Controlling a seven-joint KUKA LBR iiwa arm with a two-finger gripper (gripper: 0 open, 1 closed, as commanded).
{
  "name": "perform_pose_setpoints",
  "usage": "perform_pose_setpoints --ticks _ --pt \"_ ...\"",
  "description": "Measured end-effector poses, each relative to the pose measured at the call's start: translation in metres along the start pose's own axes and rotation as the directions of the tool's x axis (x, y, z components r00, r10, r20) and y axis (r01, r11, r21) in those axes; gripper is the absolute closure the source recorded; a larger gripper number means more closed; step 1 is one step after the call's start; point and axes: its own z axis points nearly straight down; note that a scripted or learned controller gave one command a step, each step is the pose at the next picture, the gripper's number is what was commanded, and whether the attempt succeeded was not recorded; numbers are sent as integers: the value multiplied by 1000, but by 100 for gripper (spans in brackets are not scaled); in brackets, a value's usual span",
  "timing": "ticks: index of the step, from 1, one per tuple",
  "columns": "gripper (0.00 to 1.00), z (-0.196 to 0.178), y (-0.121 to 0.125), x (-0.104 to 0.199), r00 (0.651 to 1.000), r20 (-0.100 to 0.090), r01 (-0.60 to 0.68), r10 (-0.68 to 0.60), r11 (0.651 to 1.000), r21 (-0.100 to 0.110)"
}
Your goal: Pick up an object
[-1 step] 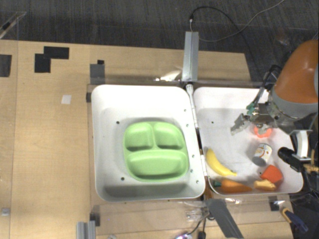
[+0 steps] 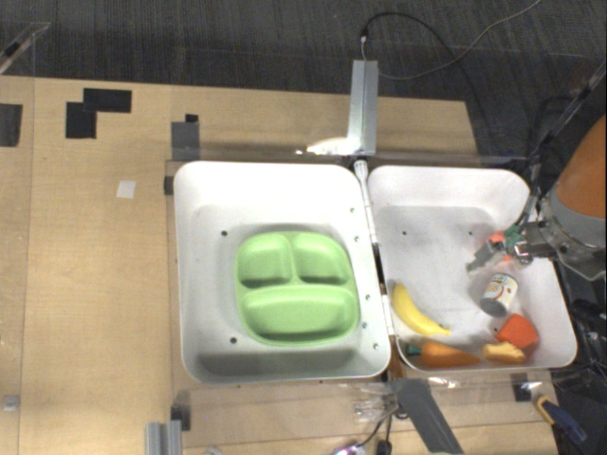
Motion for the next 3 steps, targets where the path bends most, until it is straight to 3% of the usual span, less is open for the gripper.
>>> perform_pose_setpoints --ticks 1,2,3 --pt "0 90 2 -38 978 6 211 -211 978 -8" --pt "100 78 4 -39 978 9 210 -210 978 -14" --pt "100 -64 82 7 976 3 218 -218 976 -4"
